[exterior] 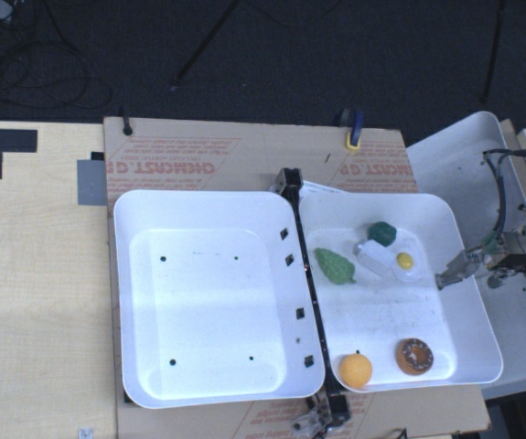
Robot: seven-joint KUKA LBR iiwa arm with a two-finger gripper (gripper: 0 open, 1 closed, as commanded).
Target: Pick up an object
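**Gripper at the right bin's edge**

The grey two-finger gripper (447,278) hangs over the right shallow white bin's (468,337) right rim, holding nothing visible. Inside lie a green leafy toy (335,267), orange ball (356,370) and brown doughnut (414,357).

Both bins are plain white, the left bin (203,295) and the right bin (395,323); in the right one, a leafy green piece (335,266) at 9 o'clock, a dark green lump (382,233) at 12, a yellow ball (404,262), an orange ball (356,370) and a brown speckled doughnut (414,356) at 6
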